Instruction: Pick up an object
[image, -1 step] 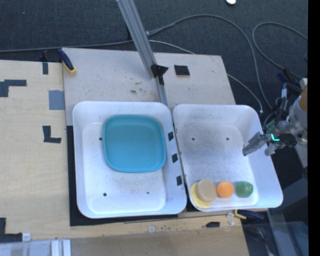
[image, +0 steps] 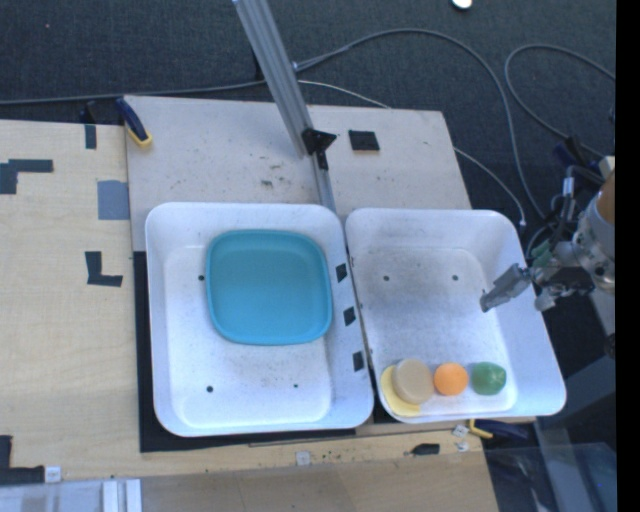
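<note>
The tool (image: 515, 285) hangs over the right bin's (image: 430, 240) right wall, gripping nothing; whether it is open or closed cannot be told. The objects lie along the bin's near edge: a tan disc (image: 411, 380), an orange ball (image: 451, 379), a green ball (image: 488, 377), the green one nearest the tool

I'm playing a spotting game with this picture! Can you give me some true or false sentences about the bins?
1. A blue plate lies in the left bin. True.
2. The orange ball sits between a tan disc and a green ball. True.
3. The balls lie along the right bin's far edge. False: along its near edge.
4. The tool holds the orange ball. False: it is apart from the ball, at the bin's right side.
</note>
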